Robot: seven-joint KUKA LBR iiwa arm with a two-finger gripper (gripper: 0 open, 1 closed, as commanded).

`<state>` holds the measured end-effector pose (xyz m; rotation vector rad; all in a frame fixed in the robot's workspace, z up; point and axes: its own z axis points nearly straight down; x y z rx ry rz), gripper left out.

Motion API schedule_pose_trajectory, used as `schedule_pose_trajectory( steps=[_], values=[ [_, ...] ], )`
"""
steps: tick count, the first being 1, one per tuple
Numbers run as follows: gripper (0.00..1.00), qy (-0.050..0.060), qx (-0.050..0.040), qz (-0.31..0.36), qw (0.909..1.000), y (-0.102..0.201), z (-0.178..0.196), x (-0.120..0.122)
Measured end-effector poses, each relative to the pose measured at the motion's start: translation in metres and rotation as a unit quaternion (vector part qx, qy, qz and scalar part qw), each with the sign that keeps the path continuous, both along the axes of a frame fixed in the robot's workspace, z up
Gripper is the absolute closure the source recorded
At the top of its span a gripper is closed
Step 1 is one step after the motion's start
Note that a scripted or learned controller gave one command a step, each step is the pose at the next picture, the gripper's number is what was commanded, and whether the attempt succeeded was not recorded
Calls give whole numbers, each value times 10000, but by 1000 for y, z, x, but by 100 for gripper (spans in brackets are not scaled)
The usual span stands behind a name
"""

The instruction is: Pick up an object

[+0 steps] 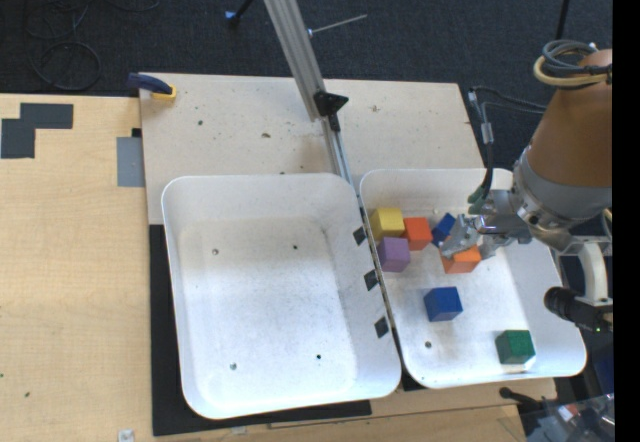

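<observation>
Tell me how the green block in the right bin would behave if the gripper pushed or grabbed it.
The green block looks like a rigid cube, so it would probably slide rather than roll. It sits alone near the right bin's front corner, so a push might pin it against the wall. Its flat faces should suit a two-finger pinch.

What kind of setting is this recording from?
Most likely a robotics lab bench: two white bins side by side, small coloured blocks in the right one, cables on the dark floor.
</observation>
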<state>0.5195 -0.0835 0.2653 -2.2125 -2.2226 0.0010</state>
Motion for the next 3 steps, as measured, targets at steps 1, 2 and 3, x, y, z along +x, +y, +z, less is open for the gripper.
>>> schedule_pose_trajectory(
  steps=[1,2,3],
  values=[
    [100,-2,-5,0,10000,55,-4,14],
    [100,-3,-11,-1,10000,106,-7,23],
    [100,19,-12,-4,10000,153,-30,21]
  ],
)
